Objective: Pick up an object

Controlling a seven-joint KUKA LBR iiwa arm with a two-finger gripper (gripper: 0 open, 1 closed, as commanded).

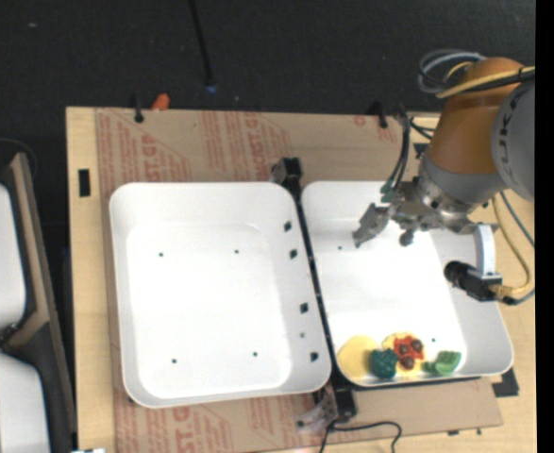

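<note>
While gripper point(386, 230) hovers open | toys point(401, 354) well apart

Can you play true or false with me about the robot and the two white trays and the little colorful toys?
1. The colorful toys sit in the right bin. True.
2. The toys are bunched at the bin's far edge, close to the gripper. False: they lie along the near edge, well away from the gripper.
3. The gripper hangs over the right bin. True.
4. The gripper has a toy between its fingers. False: there is no toy between them.
5. The left bin is full of toys. False: its floor shows just a few tiny dark dots.
</note>
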